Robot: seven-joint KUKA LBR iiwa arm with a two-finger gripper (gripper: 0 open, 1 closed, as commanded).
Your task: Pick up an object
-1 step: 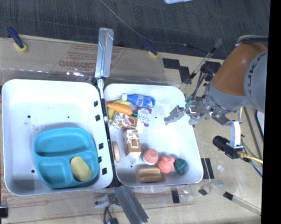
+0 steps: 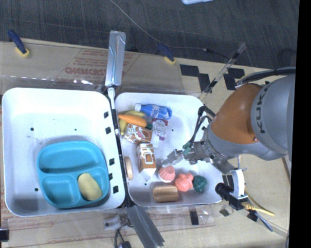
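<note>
The right bin (image 2: pixel 190 103) holds several toy foods. A blue-and-white bottle (image 2: pixel 154 111), a carrot (image 2: pixel 132 119) and a brown carton (image 2: pixel 146 157) lie along its left side. A pink piece (image 2: pixel 166 173), a salmon piece (image 2: pixel 184 182), a green piece (image 2: pixel 199 184) and a bread roll (image 2: pixel 166 193) sit near the front. My gripper (image 2: pixel 179 154) hangs low in the middle of this bin, just above and right of the pink piece. It is open with nothing between its fingers.
The left bin (image 2: pixel 22 115) bears a blue divided tray (image 2: pixel 56 157) with a yellow potato-like piece (image 2: pixel 90 186) in one compartment. A wooden disc (image 2: pixel 129 167) leans at the wall between the bins. The arm's orange band (image 2: pixel 238 117) overhangs the right bin's right edge.
</note>
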